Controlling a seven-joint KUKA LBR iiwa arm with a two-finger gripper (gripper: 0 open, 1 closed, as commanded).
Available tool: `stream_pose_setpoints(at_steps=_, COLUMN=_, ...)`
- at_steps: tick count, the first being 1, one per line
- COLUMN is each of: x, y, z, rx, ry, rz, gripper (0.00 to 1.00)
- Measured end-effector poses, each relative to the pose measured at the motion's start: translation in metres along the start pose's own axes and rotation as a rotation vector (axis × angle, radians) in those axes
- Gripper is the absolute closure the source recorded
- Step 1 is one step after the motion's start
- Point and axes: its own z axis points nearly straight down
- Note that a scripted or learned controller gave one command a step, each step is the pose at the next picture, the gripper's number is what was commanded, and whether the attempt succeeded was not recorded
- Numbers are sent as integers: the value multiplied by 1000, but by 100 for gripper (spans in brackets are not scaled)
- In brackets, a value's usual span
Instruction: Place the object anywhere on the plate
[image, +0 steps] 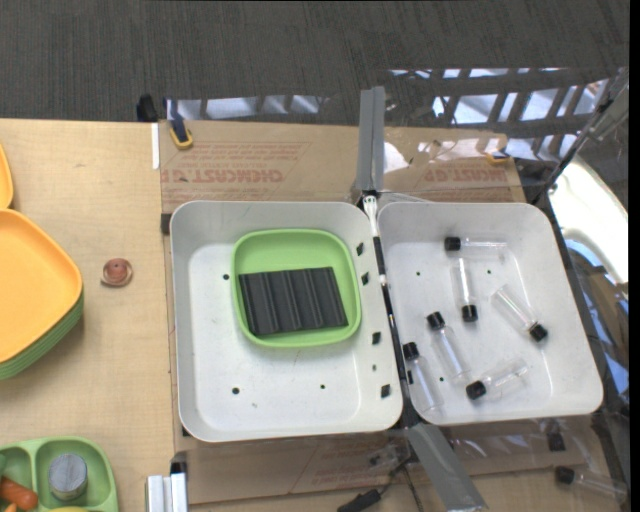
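Whether the pincer is spread or pressed together cannot be told. The capped tubes (463, 285) lie scattered in the right-hand bin (540, 385), none on the green plate (293, 243), which waits in the left-hand bin (280, 395) as their target

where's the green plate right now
In the camera view the green plate sits in the left white bin, toward its far half, with a dark ribbed pad lying on it; the clear tubes lie in the right bin.
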Motion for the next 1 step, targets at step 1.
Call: stream_pose_setpoints(at_steps=1, x=0, y=2, z=132, rx=1, ry=1, rz=33, gripper=0)
